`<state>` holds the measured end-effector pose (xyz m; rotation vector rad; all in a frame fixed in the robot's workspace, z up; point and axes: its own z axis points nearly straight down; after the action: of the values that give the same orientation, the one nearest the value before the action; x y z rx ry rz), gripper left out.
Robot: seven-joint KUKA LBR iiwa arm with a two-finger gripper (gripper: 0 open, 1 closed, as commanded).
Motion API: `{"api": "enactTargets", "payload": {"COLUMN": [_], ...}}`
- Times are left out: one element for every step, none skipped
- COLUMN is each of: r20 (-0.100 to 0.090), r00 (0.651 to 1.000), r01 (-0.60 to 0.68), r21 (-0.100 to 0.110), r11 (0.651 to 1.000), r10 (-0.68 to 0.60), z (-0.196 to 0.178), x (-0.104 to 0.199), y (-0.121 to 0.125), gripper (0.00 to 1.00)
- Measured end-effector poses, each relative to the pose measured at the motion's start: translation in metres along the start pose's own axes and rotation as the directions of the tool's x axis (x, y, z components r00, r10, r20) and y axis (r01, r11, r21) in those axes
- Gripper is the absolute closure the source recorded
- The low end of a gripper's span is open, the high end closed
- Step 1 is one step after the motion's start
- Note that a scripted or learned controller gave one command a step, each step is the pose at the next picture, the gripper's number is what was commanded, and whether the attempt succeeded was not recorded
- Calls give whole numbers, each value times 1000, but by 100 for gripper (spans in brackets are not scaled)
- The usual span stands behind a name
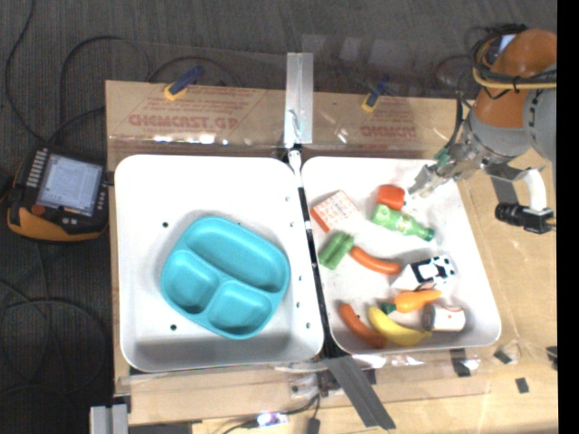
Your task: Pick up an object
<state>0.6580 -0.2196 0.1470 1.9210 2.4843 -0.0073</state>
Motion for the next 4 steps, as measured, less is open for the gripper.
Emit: {"api": "enactTargets", "payload": {"r20": [-3,5,4,-3], "r00": [995,928,938,966], "r01": [101,374,346,258], "r21": [-7,-2,2,-8], "r11": [995,928,938,966], "r10": [-101,-374,-346,-258], "z": [-164,-255,-117,-132], "x": [-5,-2,-8,-6], "y": [11,10,9,10], "gripper": [100,100,100,100]}}
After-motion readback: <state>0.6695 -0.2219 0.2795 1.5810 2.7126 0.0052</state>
